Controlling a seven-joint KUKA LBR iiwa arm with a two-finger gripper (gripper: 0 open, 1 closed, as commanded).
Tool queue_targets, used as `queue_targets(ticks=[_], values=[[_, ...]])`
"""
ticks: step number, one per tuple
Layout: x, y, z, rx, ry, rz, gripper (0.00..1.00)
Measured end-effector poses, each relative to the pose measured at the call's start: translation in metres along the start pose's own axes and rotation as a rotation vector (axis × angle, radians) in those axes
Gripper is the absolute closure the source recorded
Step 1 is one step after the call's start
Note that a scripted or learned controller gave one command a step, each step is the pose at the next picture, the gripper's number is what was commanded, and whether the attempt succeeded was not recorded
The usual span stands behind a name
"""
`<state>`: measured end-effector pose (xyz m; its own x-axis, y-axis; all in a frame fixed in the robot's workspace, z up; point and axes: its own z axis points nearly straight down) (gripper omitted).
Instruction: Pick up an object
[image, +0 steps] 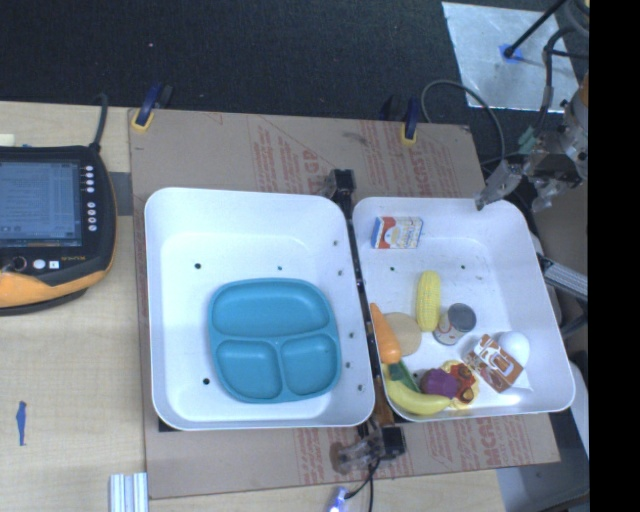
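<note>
Objects: we count about nine toys, bright and mixed, piled at five o'clock in the right bin (520, 232).
Bins: two.
Tray (273, 338): one, blue, in the left bin (180, 230).
Claw (512, 182): at two o'clock; we cannot tell its opening.

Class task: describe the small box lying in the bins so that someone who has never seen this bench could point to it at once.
Find the right bin, the one crowded with toy food. Look to its far left corner, away from the pile at the near edge. The small box lies there alone, flat and rectangular, blue at one end with a white and orange face, unlike the rounded foods.
</note>
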<state>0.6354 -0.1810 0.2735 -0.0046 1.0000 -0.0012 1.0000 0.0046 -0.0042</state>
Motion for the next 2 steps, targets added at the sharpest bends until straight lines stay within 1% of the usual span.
queue_targets(ticks=[1,2], values=[[0.053,-0.025,0.168,0.003,0.001,-0.002,0.00],[0.071,-0.069,0.182,0.002,0.000,0.000,0.00]])
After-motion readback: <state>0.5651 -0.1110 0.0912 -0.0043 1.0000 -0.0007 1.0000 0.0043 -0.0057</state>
